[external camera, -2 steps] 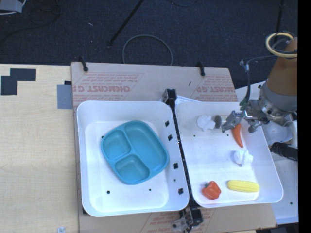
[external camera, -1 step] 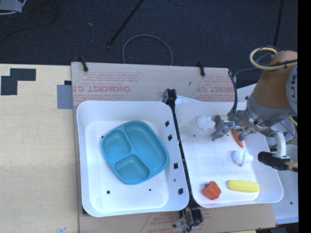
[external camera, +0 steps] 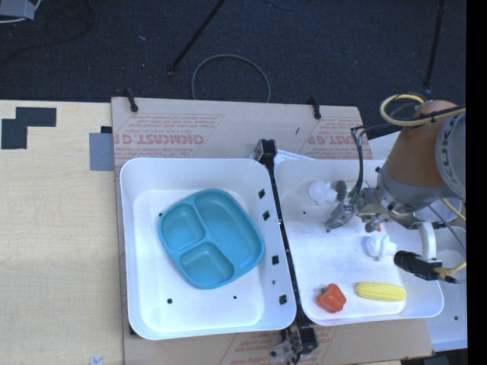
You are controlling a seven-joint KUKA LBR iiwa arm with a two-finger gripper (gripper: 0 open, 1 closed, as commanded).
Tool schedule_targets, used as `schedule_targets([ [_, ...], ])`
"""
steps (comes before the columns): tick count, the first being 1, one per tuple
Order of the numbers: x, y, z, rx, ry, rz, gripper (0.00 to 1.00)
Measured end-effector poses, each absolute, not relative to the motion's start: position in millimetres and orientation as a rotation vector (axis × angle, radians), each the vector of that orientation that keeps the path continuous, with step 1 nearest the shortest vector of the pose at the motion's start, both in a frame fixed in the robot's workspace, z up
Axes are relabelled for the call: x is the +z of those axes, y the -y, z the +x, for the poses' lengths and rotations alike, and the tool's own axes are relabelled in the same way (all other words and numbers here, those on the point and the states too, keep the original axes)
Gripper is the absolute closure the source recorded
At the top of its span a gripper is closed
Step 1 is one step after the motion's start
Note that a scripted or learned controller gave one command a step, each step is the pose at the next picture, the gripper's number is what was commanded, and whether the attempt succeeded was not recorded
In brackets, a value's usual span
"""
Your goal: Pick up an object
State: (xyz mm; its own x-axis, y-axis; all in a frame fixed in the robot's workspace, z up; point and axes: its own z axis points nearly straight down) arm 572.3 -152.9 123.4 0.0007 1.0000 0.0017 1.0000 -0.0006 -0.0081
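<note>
On your left, the wooden bench top [external camera: 53,226] runs pale and bare, with dark patches near its far edge. Moving in, you've got the left bin [external camera: 144,310], shallow and white, and sitting in it is a blue divided plate [external camera: 211,236] with three compartments, angled a bit and resting flat on the bin floor. Both bins sit on a cardboard sheet [external camera: 190,131] with red printing showing along the far side.

Cross the black divider clips [external camera: 275,234] between the bins and you're into the right bin [external camera: 312,280]. Near its far side, a small white object [external camera: 319,192] lies on the floor, too blurred to name. Just to its right hangs the gripper [external camera: 340,217], low over the bin floor; whether its pincer is spread or pressed together you cannot tell from here, and nothing visibly sits in it. Another small white object [external camera: 377,245] lies beside the wrist.

Down at the near edge, a red pepper [external camera: 331,298] with a green stem sits just left of a yellow corn cob [external camera: 380,291], the two close but apart. Both are well clear of the gripper. At your far right, the arm [external camera: 422,158] reaches in, its orange band prominent.
</note>
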Motion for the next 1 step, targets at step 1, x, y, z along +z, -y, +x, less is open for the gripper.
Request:
schedule_targets([
  [1,136.3,154.3,573.3,0.004,2.214,-2.223,1.0],
])
